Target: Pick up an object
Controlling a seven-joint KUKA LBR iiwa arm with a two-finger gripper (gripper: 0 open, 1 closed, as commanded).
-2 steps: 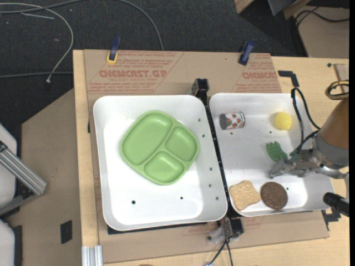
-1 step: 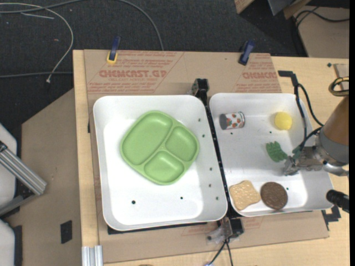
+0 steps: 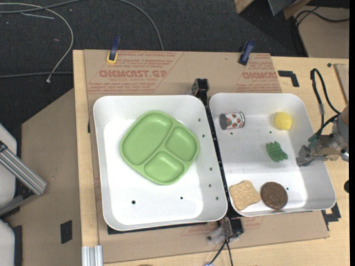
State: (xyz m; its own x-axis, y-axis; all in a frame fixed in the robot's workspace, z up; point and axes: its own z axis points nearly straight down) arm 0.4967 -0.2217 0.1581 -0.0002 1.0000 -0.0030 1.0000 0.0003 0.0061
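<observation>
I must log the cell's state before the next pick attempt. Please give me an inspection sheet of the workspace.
Surface: cardboard-covered bench bearing the left bin and the right bin, side by side.
Job's things: in the right bin, small can lying on its side, yellow ball, green toy, toast slice, brown cookie. In the left bin, green divided plate.
Clutter: nothing seen inside the bins beyond these.
Grippers: claw at the right bin's right edge, holding nothing visible; finger state cannot be told.
Cables: grey cable on the floor; black cable at the right.
Surroundings: dark carpet, blue clamps on the far edge.
</observation>
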